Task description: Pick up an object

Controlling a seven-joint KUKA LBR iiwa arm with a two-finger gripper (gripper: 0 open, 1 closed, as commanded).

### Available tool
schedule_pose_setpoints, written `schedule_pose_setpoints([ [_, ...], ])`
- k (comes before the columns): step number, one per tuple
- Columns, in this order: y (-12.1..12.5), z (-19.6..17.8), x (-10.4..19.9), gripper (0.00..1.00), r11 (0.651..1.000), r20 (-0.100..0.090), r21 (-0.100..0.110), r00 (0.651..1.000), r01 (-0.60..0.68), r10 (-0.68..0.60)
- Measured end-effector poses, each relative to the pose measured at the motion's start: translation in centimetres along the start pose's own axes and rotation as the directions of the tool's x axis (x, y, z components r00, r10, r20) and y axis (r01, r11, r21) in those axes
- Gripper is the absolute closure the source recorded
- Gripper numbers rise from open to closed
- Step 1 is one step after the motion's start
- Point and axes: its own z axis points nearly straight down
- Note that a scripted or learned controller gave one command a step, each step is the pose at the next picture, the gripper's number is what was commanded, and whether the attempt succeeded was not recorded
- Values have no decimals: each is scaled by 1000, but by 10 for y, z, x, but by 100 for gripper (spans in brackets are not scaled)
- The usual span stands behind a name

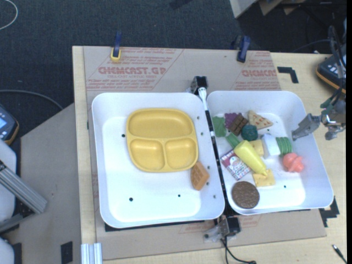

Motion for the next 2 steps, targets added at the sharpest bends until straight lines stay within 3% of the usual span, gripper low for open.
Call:
schedule_pose_setpoints([
  [1,2,-6,0,0,1000,3,-11,1000,3,-3],
  [2,5,37,-1,0,1000,0,-5,1000,3,-3],
])
